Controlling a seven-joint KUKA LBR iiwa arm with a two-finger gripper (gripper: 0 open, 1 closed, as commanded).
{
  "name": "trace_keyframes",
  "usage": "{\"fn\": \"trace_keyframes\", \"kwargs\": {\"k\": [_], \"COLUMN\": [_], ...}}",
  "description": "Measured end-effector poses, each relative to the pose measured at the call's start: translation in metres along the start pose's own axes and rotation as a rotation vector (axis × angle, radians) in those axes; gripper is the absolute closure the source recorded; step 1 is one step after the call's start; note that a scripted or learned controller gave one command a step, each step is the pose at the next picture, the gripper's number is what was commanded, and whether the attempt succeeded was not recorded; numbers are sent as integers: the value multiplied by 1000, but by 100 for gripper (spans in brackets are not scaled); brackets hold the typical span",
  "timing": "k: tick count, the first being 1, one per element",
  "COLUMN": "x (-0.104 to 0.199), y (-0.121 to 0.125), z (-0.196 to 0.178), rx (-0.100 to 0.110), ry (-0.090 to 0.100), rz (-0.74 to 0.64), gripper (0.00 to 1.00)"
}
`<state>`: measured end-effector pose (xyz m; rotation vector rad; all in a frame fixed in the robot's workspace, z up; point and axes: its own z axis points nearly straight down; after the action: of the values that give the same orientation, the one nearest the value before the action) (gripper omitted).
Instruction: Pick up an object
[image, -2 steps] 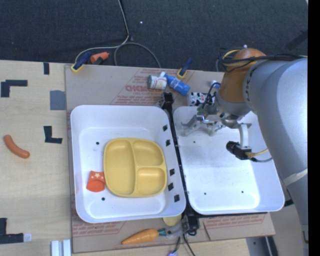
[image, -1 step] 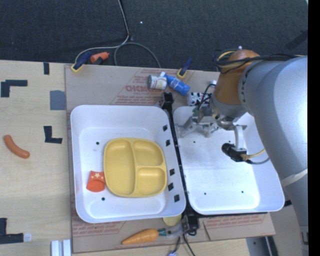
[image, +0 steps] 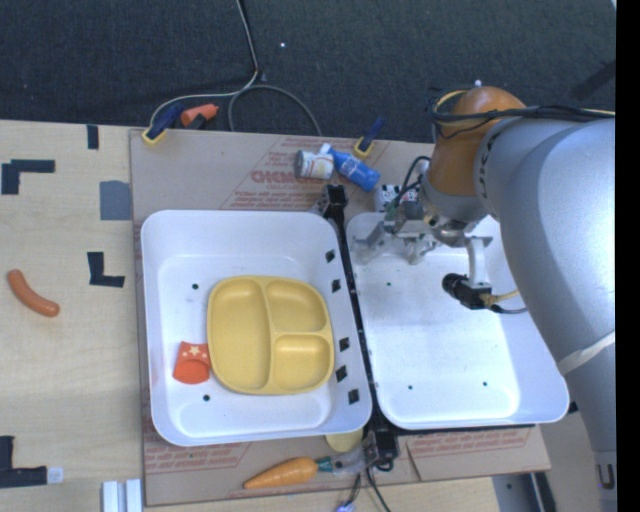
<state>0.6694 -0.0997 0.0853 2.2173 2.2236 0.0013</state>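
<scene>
Here, yellow divided plate (image: 270, 334), orange cup (image: 192, 364)

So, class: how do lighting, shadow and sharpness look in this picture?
Camera view: even, soft light; white bins bright without harsh glare; yellow plate casts a faint shadow; the near arm looks large and slightly soft; dark floor at top.

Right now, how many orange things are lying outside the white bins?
3. A sausage lies far left on the bench, a carrot below the left bin, and a clamp handle above it. Others may be hidden.
</scene>
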Motion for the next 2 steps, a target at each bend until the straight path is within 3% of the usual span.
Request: {"fn": "trace_keyframes", "kwargs": {"k": [1,2], "x": [0,74], "y": [0,-39], "z": [-11,-104], "rx": [-1,1], "ry": [-2,3], "rz": [-1,-3], "gripper": [100,100]}}
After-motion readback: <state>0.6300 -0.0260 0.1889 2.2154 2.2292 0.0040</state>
